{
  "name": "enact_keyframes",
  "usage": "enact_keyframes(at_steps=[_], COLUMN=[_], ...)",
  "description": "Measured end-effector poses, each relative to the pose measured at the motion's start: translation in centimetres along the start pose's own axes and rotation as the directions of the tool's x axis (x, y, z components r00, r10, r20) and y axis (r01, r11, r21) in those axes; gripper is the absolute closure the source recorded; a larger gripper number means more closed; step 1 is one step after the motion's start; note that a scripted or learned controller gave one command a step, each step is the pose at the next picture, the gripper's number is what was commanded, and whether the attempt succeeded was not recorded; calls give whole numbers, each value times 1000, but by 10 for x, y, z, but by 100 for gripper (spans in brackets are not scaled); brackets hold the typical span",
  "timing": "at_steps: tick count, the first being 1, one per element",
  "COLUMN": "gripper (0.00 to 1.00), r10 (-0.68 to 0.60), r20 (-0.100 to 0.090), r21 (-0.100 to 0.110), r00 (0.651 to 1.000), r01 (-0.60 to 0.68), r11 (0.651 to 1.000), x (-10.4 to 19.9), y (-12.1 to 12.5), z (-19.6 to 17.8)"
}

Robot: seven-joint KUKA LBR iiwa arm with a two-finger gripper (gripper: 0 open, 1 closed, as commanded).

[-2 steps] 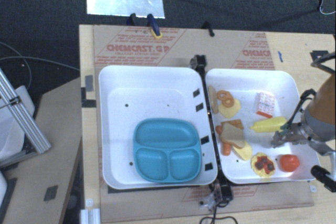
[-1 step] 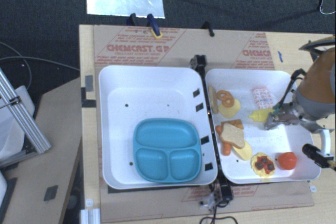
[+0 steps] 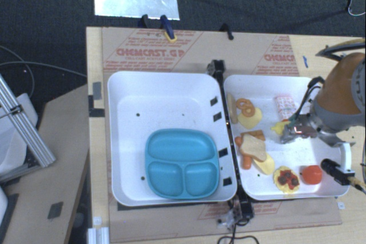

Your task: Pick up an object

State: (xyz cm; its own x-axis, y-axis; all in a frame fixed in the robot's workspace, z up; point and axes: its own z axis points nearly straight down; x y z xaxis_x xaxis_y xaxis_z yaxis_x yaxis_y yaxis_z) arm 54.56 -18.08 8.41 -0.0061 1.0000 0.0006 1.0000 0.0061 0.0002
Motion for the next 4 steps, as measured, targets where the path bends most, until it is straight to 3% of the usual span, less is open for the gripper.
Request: enact_keyframes(at_steps=[1, 2, 4], gripper=[100, 100, 100], r10=[5, 0, -1], r20=[0, 4, 3], r21=[2, -8, -5], r00=[1000, 1000, 1000], r01=[-5, 0, 1], r11=[1000, 1000, 1000], x=[-1, -27, -26], y=[-22, 43, 34], z=[0, -2, -12])
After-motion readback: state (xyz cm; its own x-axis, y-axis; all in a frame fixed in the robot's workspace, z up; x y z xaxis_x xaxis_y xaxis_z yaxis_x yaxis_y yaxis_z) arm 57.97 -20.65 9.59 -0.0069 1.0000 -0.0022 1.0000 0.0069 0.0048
